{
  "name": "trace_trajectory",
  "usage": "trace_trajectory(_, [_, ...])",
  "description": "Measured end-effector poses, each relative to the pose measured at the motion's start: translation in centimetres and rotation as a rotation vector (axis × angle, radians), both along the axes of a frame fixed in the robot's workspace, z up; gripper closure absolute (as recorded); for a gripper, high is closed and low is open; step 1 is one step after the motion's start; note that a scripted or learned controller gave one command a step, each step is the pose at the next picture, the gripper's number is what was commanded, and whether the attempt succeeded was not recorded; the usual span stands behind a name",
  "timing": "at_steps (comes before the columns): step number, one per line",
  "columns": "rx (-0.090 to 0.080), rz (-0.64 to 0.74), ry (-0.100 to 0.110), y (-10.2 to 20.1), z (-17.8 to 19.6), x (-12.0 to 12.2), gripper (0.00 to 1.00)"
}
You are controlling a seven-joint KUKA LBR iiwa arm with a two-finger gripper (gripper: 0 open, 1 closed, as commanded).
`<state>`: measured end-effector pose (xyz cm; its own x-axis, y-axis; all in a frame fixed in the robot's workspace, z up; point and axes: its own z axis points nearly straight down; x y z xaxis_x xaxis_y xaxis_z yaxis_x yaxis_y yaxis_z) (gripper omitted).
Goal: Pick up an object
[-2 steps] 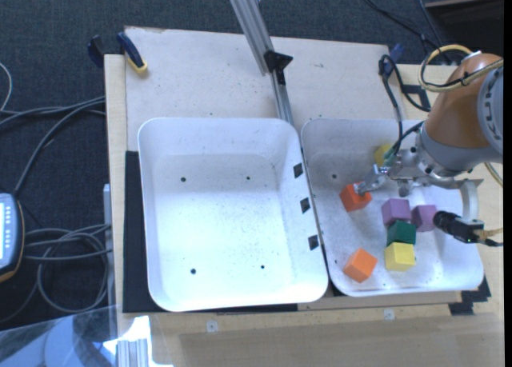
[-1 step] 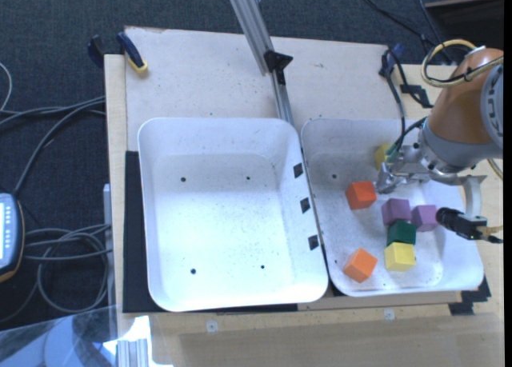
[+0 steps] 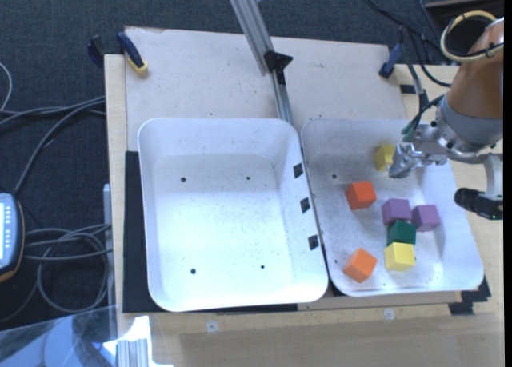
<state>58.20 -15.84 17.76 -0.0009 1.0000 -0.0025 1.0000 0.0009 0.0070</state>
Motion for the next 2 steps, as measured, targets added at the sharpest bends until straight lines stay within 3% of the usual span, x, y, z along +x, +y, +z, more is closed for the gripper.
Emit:
trace_trajectory(1, [0.0, 0.001, -0.002, -0.43, 6.45, 0.13, 1.0])
trace_trajectory(2, [0.001, 0.001, 0.004, -0.4, 6.34, 0.21, 1.0])
